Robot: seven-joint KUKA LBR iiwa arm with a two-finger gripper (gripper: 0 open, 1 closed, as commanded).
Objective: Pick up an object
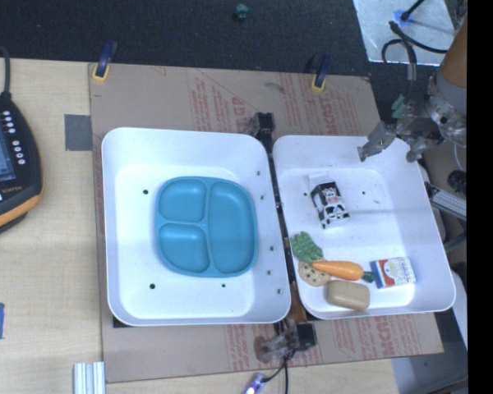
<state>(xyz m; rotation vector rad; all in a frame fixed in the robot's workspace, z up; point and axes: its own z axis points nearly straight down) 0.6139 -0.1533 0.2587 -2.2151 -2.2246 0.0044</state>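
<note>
Camera view: two-finger gripper (392,144) hovers over the far right corner of the right white bin (411,212), fingers spread, nothing between them. Nearest candidate is the small black-and-white cow-patterned carton (329,203), lying flat in the bin's far half, toward the viewer and to the view's left of the claw, well apart from it. Its long axis runs roughly near-to-far. Orange plastic carrot (338,269), tan bread-like block (347,295) and small red-white-blue box (393,272) cluster near the front rim, farther off. Judgement: carton is the shortest reach.
</note>
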